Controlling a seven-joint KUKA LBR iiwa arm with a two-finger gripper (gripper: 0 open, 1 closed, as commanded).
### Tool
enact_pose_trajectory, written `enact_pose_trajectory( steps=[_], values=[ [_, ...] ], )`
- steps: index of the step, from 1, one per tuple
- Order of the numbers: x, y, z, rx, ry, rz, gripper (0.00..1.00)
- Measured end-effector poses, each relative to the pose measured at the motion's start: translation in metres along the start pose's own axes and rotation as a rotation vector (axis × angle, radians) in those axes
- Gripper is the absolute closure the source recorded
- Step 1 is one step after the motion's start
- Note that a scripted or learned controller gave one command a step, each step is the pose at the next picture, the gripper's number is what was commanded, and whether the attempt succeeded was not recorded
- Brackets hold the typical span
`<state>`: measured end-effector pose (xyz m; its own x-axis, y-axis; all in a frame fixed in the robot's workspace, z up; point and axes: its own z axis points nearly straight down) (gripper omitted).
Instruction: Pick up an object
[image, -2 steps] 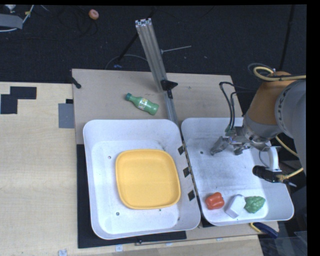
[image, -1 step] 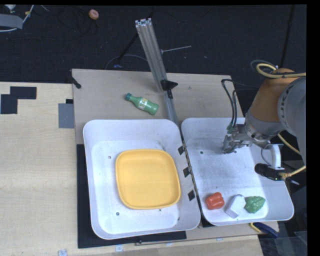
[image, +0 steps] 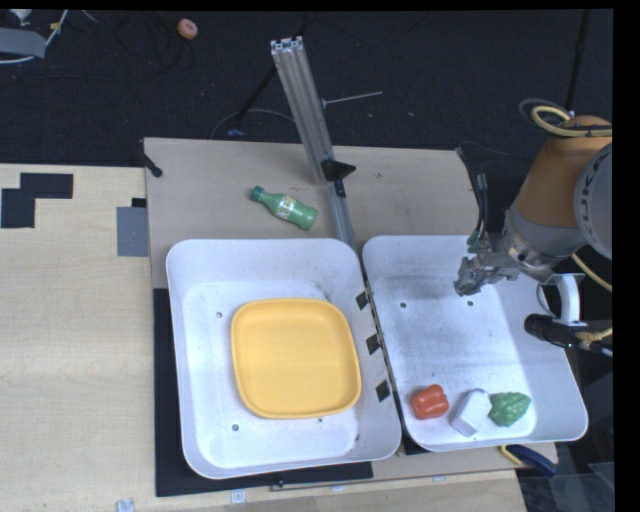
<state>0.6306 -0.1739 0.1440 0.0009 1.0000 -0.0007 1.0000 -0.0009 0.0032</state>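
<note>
Along the near edge of the right bin (image: 440, 330) lie a red pepper-like object (image: 430, 401), a white block (image: 468, 412) and a green leafy piece (image: 509, 408). A yellow square plate (image: 295, 356) fills the middle of the left bin (image: 200, 290). My gripper (image: 469, 282) hangs over the far right part of the right bin, well away from the three small objects. Nothing shows between its fingers, and the view is too small to tell how they stand.
A green bottle (image: 285, 207) lies on its side on the bench behind the left bin. A slanted aluminium post (image: 312, 110) rises behind the gap between the bins. Black clips (image: 370, 340) sit on the divide between the two bins.
</note>
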Motion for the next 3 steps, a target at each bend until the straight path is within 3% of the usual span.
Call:
enact_pose_trajectory(
  steps=[2,3],
  values=[
    [-0.005,0.008,-0.113,-0.001,0.000,0.000,1.00],
    [0.047,0.011,-0.120,0.003,0.000,-0.004,1.00]
  ],
)
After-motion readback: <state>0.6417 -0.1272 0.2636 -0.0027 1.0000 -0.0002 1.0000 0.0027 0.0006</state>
